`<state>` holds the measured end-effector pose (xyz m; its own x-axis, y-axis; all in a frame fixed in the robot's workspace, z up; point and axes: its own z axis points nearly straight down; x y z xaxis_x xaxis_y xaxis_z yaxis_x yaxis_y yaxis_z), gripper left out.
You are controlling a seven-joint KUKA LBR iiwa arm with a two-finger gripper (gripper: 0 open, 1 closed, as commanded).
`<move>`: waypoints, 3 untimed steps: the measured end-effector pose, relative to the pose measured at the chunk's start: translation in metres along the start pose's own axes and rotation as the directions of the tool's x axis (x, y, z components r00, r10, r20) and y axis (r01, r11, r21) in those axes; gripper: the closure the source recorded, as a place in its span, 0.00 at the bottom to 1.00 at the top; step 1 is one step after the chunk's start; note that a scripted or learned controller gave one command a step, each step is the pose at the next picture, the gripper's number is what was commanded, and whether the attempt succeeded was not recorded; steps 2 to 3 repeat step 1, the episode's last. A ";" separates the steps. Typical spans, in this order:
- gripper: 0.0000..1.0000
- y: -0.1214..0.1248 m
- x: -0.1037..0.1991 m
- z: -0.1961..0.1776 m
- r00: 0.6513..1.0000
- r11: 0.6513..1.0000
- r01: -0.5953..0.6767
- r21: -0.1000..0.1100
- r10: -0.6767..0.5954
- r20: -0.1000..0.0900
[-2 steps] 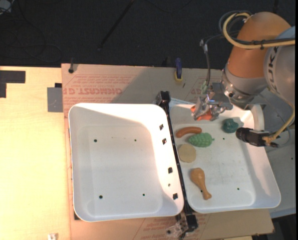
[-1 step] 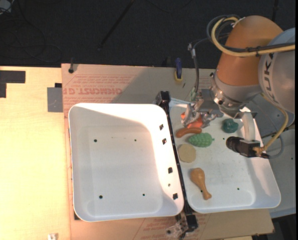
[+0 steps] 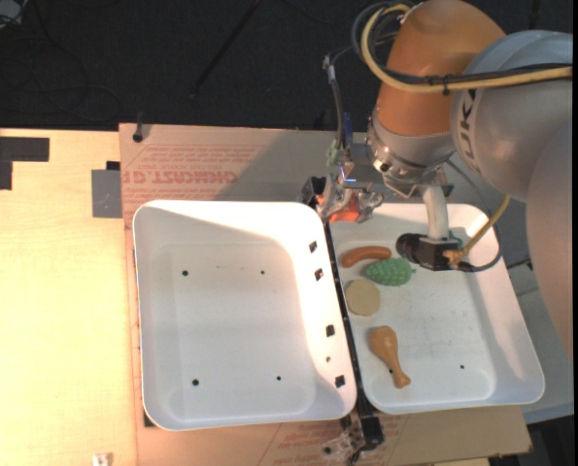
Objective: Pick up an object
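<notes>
The right bin (image 3: 483, 357) holds a reddish-brown sausage (image 3: 366, 255), a green knobbly piece (image 3: 391, 272), a round tan disc (image 3: 362, 297) and a tan drumstick (image 3: 389, 354). They lie in a loose column near the bin's left wall. My gripper (image 3: 350, 204) hangs over the far left corner of this bin, a little beyond the sausage and apart from it. I see nothing held in it.
The left white bin (image 3: 172, 357) sits beside the right one, and their rims meet at a divider (image 3: 332, 299) with black clips. Brown cardboard (image 3: 221, 168) lies under both bins. A pale wooden bench top (image 3: 46, 309) extends to the left.
</notes>
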<state>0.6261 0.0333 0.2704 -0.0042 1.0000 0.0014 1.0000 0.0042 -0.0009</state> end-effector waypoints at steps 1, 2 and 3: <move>1.00 -0.050 -0.002 0.019 1.000 1.000 -0.007 0.008 0.007 0.002; 1.00 -0.050 -0.002 0.019 1.000 1.000 -0.007 0.008 0.007 0.002; 1.00 -0.050 -0.002 0.019 1.000 1.000 -0.007 0.008 0.007 0.002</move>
